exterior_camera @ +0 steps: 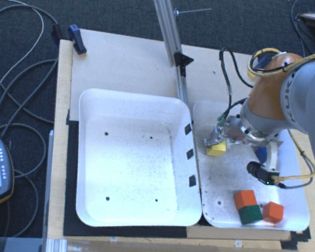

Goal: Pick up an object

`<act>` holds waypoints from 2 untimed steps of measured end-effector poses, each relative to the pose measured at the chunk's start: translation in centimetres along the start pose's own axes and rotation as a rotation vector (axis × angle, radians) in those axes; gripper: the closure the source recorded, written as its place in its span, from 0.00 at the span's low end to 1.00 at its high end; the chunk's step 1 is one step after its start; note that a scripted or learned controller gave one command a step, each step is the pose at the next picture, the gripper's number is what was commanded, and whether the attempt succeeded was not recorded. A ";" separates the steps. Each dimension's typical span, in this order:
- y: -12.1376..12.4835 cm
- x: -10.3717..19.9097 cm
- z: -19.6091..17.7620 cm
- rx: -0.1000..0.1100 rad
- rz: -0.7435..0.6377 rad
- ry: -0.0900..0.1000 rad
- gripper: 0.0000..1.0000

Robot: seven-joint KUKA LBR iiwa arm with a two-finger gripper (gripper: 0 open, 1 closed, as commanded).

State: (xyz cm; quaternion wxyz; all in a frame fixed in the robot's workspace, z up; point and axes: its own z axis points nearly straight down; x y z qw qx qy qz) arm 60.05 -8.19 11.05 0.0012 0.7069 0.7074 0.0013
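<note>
My fingers [214, 141] are down on the yellow block [217, 151], far left in the right bin [227, 181]. Open or gripping, I cannot tell. Next, I'd confirm the grip, then lift straight.

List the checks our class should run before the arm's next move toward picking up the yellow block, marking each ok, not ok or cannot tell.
1. Gripper is right at the yellow block: ok.
2. Yellow block secured in the gripper: cannot tell, since the wrist hides the contact.
3. Yellow block lies inside the right bin: ok.
4. Neighbours stand apart from it: ok. The left orange block, green block and right orange block cluster at the bin's front.
5. Blue object, partly hidden under the arm, is clear of the lift path: cannot tell.
</note>
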 end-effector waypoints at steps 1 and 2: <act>0.8 7.2 -9.4 -0.005 -0.007 0.003 1.00; 0.0 11.6 -8.9 0.007 -0.005 0.002 1.00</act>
